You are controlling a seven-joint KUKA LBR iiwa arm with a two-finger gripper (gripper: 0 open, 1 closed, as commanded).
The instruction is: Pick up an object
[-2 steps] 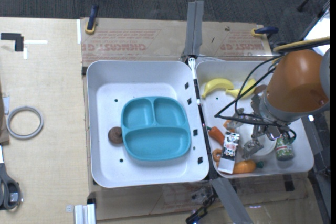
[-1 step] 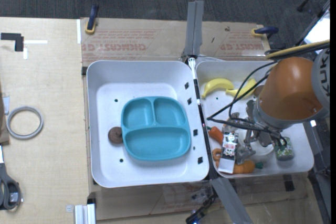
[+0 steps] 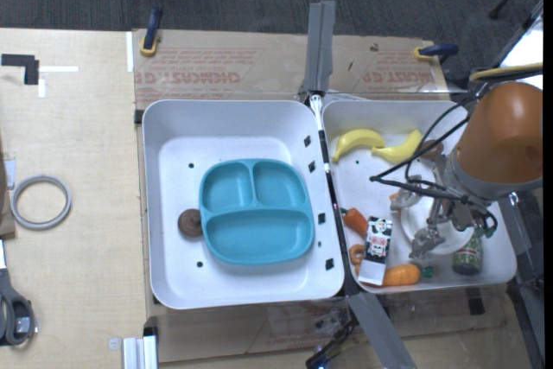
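My gripper (image 3: 426, 239) hangs low over the right bin (image 3: 346, 121), below the arm's orange band (image 3: 510, 134), just right of a small black-and-white carton (image 3: 377, 244). Around it lie an orange carrot piece (image 3: 354, 221), an orange object (image 3: 402, 275) at the bin's front, and a dark green bottle (image 3: 467, 259) to the gripper's right. Two yellow bananas (image 3: 358, 140) (image 3: 398, 150) rest near the bin's back. Cables and the wrist hide what lies straight under the gripper.
The left bin (image 3: 164, 143) holds a teal divided plate (image 3: 257, 210) and a brown round object (image 3: 189, 223) beside it. A grey tape ring (image 3: 38, 201) lies on the bench at the far left. A grey divider bar (image 3: 319, 47) runs between the bins.
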